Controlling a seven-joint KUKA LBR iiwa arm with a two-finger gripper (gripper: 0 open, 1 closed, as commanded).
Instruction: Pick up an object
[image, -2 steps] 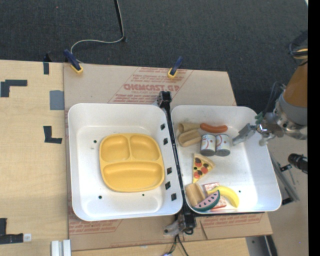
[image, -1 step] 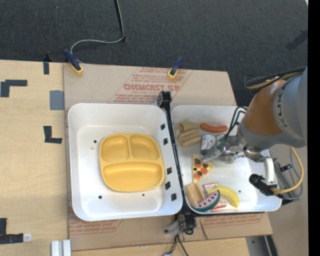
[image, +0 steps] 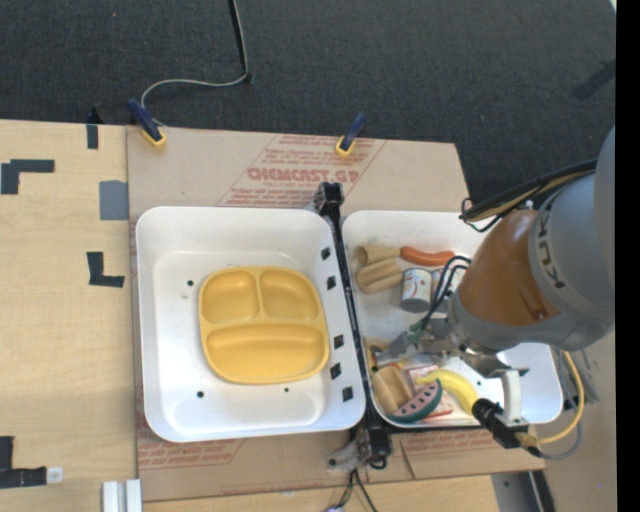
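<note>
Cardboard (image: 400, 165) underlies two white bins (image: 160, 330) on dark carpet (image: 420, 60); tool's (image: 425, 335) state unclear.

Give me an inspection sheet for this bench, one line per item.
Surface: cardboard sheet under two white bins side by side.
Job's things: right bin holds a hot dog, bread roll, small can, banana and watermelon slice.
Clutter: yellow divided plate in the left bin.
Hand: hand low over the right bin's middle; nothing visibly held.
Cables: thin cable behind; yellow cable at the arm.
Surroundings: two yellow-blue clamps, dark carpet.
</note>
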